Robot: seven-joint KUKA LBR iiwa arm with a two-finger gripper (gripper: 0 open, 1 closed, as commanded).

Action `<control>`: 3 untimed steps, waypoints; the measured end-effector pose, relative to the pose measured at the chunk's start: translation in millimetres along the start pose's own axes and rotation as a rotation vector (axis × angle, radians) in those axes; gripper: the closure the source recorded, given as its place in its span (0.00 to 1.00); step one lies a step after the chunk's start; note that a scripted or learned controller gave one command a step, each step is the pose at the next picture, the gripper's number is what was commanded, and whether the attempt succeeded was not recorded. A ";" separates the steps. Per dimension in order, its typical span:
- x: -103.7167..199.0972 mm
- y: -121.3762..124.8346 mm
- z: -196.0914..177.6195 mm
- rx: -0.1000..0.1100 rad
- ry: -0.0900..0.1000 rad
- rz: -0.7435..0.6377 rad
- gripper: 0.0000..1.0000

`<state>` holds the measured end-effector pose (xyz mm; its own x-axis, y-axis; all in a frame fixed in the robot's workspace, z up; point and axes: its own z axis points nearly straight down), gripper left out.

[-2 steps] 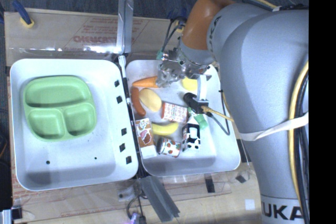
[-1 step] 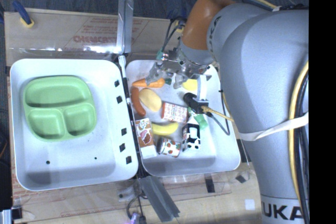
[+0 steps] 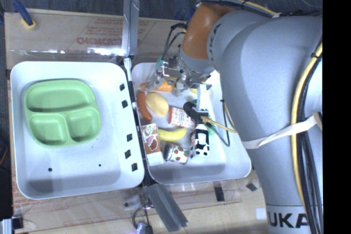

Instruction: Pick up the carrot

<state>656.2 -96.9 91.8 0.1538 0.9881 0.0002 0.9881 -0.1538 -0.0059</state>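
Note:
The carrot [image 3: 163,85] shows as a bright orange piece at the back of the right bin [image 3: 233,164], partly hidden under the gripper. My gripper [image 3: 174,77] hangs from the orange-banded wrist [image 3: 200,24] directly over that spot, low among the items. Its tip touches or nearly touches the carrot, and I cannot make out the grip. The large grey arm [image 3: 263,79] covers the bin's right side.
Crowded around the carrot are a reddish long item [image 3: 143,107], a pale yellow fruit [image 3: 157,104], a red-white carton [image 3: 180,116], a banana [image 3: 174,133] and a cow-patterned item [image 3: 201,142]. The left bin [image 3: 33,178] holds a green divided plate [image 3: 61,112].

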 end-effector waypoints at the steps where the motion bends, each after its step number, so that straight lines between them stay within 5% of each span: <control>1: 47.3 -14.4 -101.3 -0.006 -0.002 -0.497 0.00; 2: 7.6 -47.9 -99.8 -0.004 -0.002 -0.550 0.00; 3: -9.1 -32.5 0.4 -0.004 -0.002 -0.640 0.00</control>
<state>622.7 -101.0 91.6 -0.4665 0.8845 0.0002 0.8845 0.4665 -0.0014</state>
